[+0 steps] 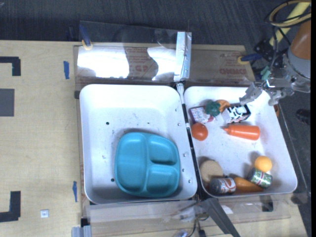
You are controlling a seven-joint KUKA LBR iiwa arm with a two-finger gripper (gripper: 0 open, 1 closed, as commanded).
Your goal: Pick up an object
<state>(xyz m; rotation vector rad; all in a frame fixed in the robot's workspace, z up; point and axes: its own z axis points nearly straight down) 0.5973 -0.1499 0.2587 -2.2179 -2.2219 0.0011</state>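
Note:
My gripper [261, 95] hovers over the back right corner of the right bin [284, 147], open, with nothing between its fingers [249, 94]. Just below and left of it lies a black-and-white toy [238, 113]. Near that are an orange carrot-like piece [243, 131], a green item [213, 107] and a red-and-white packet [199, 114]. A red ball [199, 132] rests by the bin's left wall. At the front lie an orange ball [263, 163], a green can [260, 178], a tan round piece [211, 169] and a dark bottle [222, 185].
The left bin [98, 112] holds a blue divided plate [147, 164] at its front. A clear plastic panel [133, 58] stands behind the bins. The arm's orange band [301, 43] and yellow cables [289, 14] are at the upper right.

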